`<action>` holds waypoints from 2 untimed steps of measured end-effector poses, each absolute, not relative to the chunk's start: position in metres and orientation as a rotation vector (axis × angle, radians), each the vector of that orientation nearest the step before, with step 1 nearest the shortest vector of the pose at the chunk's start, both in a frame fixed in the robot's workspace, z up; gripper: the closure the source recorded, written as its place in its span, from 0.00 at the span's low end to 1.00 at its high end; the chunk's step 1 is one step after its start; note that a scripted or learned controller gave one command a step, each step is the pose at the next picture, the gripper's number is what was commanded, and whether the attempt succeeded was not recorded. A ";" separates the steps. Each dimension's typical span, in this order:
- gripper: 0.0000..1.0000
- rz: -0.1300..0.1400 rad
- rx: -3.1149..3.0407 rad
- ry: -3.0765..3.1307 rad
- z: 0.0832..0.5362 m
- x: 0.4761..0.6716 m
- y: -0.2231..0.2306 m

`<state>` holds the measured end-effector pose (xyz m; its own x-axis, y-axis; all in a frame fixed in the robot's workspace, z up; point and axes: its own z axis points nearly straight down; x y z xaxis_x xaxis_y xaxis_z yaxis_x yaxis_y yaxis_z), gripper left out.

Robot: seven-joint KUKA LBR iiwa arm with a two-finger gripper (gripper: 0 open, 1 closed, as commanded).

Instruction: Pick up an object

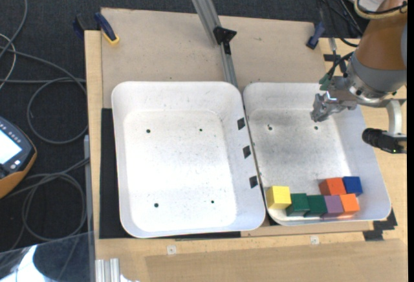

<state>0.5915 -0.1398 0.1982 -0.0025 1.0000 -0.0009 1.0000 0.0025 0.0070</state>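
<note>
— Where are the blocks (315, 197)?
— Huddled well below the gripper (321, 109), at the right bin's (291, 145) near edge.
— Fingers?
— Can't tell.
— Handling?
— Likely light, rigid; pinch the yellow block's (279, 195) flat sides.

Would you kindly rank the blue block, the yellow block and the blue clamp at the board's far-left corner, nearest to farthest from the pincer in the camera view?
Measured from the pincer, above the right bin's far end:
1. Blue plastic cube, near-right corner of the right bin.
2. Yellow plastic cube, near-left end of the same bin's row of blocks.
3. Blue clamp with yellow tip, far-left corner of the board.
</note>
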 end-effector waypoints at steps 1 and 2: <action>1.00 0.008 2.214 2.218 0.253 0.593 -0.140; 1.00 0.004 2.216 2.230 0.261 0.584 -0.089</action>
